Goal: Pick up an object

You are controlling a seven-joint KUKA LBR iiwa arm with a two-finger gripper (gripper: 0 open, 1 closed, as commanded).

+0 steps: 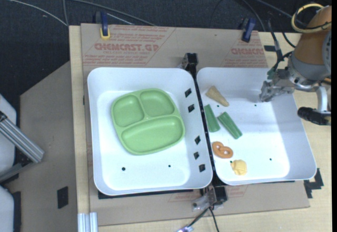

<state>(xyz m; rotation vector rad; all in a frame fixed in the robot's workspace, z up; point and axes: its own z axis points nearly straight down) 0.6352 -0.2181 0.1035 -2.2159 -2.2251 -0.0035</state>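
We open with the pick not yet made: nothing is lifted, and every candidate lies on the floor of the right bin (295, 136). Along that bin's left side we have a tan wedge (216, 96) at the top, two green sticks (221, 121) just below it, then an orange pretzel (222, 150), and a small yellow piece (239, 167) lowest of all, toward the bottom of the frame.

Over in the left bin (100, 120) sits a green divided plate (148, 121), alone and untouched.

The arm (310, 46) comes in at the upper right of the frame, and its hand (269, 90) is down over the upper right part of the right bin, well apart from the row of objects. We see nothing between the tips. Whether the hand is spread or pressed together, we cannot tell; at this slant it reads as a grey cluster against white plastic.

So what is left is nearly everything: travel left to one of the pieces, descend, close, lift.

Hard to make out: the hand's height above the bin floor, which perhaps is close but the view gives no clear shadow to judge by. The arm is cut off by the frame's right edge, and the table (158, 41) under the bins shows printed lettering only in part.
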